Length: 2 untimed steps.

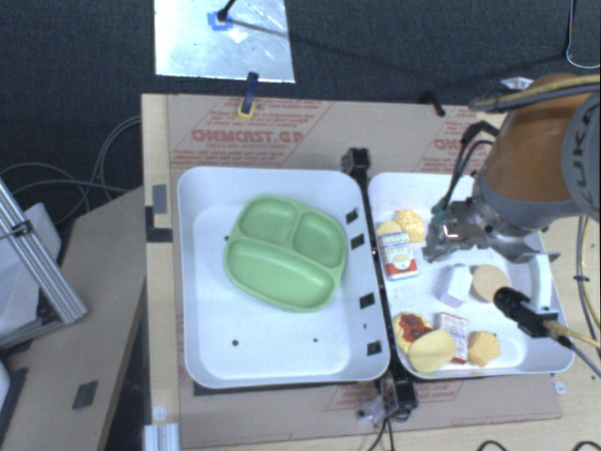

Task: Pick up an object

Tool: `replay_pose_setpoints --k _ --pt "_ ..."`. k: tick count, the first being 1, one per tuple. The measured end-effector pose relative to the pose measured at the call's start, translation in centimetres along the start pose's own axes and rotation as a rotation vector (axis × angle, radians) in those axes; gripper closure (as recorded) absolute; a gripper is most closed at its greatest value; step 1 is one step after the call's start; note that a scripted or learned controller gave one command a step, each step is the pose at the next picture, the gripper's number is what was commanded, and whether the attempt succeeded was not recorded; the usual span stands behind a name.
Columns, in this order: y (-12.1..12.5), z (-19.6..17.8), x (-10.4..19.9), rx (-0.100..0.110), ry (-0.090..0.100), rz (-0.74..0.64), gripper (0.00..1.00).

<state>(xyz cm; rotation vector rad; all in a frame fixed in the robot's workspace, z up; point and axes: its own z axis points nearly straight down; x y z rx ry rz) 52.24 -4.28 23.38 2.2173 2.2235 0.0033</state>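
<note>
Green divided tray (285, 252) in left bin (202, 280); arm's fingers (444, 241), seemingly empty, over cluttered right bin (545, 360).

We see a green divided plate (286, 252) lying tilted in the left white bin (211, 346). Both bins rest on a cardboard sheet (282, 132) printed with red letters. On its far edge sits a blue and yellow clamp (249, 97), and beyond that a shiny metal sheet (223, 26). At the left edge stands an aluminium rail (38, 266).
</note>
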Motion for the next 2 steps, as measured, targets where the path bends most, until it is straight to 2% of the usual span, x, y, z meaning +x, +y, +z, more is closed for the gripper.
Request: replay_pose_setpoints --k 1,2 --pt "-0.3 1.8 0.8 0.002 0.000 -0.001 1.00" --pt "-0.6 0.0 0.0 -0.001 -0.001 0.002 1.00"
